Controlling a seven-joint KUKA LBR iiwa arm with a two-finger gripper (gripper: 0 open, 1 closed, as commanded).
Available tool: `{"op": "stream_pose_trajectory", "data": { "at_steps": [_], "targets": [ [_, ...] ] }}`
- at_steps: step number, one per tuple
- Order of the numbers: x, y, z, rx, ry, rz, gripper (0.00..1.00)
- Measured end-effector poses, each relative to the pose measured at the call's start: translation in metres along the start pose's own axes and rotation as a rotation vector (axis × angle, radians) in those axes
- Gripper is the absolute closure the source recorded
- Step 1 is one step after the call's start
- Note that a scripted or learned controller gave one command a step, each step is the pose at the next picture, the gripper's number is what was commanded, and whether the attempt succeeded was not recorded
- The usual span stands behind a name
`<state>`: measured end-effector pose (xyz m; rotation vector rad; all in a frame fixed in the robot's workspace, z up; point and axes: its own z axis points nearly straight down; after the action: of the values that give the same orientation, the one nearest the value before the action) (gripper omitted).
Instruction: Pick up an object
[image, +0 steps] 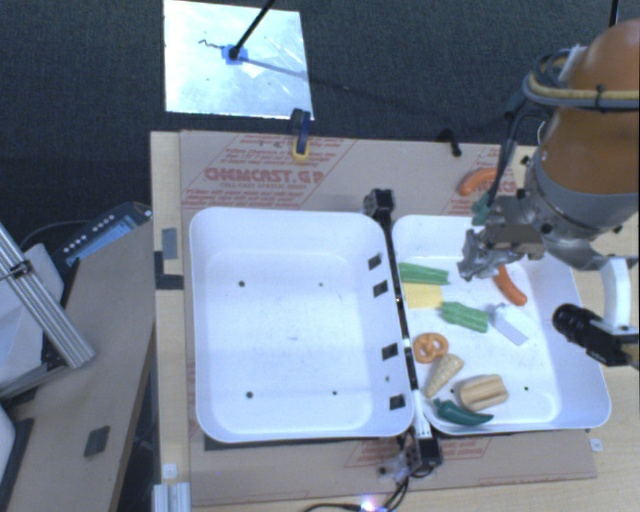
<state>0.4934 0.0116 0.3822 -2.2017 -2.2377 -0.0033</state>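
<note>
My gripper (478, 266) hangs over the back of the right bin (580, 400), just left of an orange carrot-like piece (511, 286). Below it in that bin lie a green bean pod (423, 272), a yellow block (421, 296), a green ridged piece (464, 316), a small white-grey piece (507, 325), a pretzel (431, 346), a pale cone (443, 374), a bread roll (481, 390) and a dark green pepper (459, 412). Nothing shows between the fingers.
The left bin (290, 320) sits beside the right one, with black clips (383, 290) along the shared wall. An orange sausage-like item (478, 181) lies on the cardboard behind the right bin. A black fixture (590, 335) juts in at the right edge.
</note>
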Motion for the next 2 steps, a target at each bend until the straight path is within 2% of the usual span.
{"op": "stream_pose_trajectory", "data": {
  "at_steps": [1, 2],
  "targets": [
    [0.004, -0.006, -0.039, -0.006, -0.002, 0.01, 1.0],
    [-0.077, -0.008, -0.007, -0.002, -0.006, 0.023, 1.0]
  ]
}}
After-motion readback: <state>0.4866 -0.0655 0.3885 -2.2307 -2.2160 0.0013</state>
